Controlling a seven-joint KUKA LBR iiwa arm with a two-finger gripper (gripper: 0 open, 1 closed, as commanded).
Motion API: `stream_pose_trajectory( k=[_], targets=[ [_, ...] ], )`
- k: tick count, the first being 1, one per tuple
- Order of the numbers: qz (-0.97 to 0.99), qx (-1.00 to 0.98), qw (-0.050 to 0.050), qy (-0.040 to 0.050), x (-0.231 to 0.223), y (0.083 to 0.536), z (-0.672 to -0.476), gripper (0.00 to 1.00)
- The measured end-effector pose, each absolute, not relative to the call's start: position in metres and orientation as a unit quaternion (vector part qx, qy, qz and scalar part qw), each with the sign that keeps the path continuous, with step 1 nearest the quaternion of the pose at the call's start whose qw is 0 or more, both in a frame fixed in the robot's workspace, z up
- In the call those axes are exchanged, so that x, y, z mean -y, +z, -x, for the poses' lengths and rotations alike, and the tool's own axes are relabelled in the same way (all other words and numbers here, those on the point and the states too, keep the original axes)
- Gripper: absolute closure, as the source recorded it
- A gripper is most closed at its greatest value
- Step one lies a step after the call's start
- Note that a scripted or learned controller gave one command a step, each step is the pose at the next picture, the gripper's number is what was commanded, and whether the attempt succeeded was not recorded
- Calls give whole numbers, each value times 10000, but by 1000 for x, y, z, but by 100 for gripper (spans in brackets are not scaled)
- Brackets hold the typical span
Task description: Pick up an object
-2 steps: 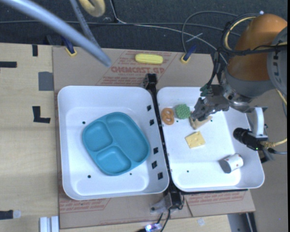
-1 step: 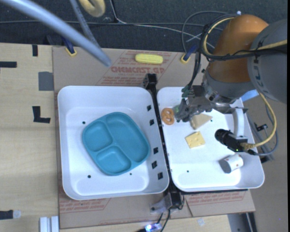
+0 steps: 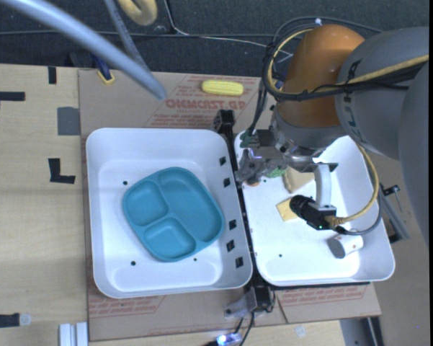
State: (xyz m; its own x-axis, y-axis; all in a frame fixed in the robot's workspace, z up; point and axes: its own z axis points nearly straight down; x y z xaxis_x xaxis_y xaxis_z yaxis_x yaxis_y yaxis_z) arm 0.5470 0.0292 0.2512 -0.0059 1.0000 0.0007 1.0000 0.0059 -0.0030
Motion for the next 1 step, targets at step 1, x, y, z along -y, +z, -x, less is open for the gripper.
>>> stream_pose_trajectory(
  k=[1],
  targets=[
    [7050,7092,19,15,-83,227,-529,100]
  ],
)
